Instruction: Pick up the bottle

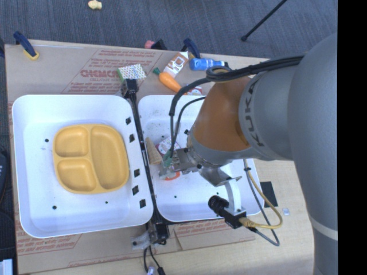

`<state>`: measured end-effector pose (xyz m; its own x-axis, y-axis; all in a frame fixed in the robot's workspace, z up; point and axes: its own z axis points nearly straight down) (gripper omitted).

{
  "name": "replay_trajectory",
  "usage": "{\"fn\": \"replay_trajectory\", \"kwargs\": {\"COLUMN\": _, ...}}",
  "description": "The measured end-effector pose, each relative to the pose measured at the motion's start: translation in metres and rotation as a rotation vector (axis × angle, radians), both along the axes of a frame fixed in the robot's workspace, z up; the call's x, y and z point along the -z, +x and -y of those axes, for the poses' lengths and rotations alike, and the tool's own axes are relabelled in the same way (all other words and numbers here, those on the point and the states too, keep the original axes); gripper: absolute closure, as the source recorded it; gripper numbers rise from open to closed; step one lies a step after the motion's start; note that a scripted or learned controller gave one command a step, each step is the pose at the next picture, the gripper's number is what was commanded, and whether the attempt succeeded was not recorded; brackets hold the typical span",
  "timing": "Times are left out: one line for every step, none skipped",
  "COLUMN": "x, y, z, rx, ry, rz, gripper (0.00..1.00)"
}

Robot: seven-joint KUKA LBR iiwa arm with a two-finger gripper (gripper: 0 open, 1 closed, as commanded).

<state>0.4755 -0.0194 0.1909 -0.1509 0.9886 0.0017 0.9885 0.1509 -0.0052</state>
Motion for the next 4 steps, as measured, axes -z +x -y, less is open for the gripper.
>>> {"fn": "replay_trajectory", "kwargs": {"x": 0.0, "y": 0.0, "z": 0.062, "rx": 0.236, "ry": -0.002, "rz": 0.002, "gripper": 1.0}}
{"fn": "replay_trajectory", "kwargs": {"x": 0.0, "y": 0.001, "z": 0.043, "rx": 0.265, "ry": -0.001, "rz": 0.001, "gripper": 1.0}}
{"fn": "replay_trajectory", "kwargs": {"x": -0.118, "y": 0.001, "z": 0.115, "rx": 0.006, "ry": -0.001, "rz": 0.005, "gripper": 1.0}}
{"fn": "replay_trajectory", "kwargs": {"x": -0.02, "y": 0.0, "z": 0.077, "rx": -0.028, "ry": 0.001, "rz": 0.0, "gripper": 1.0}}
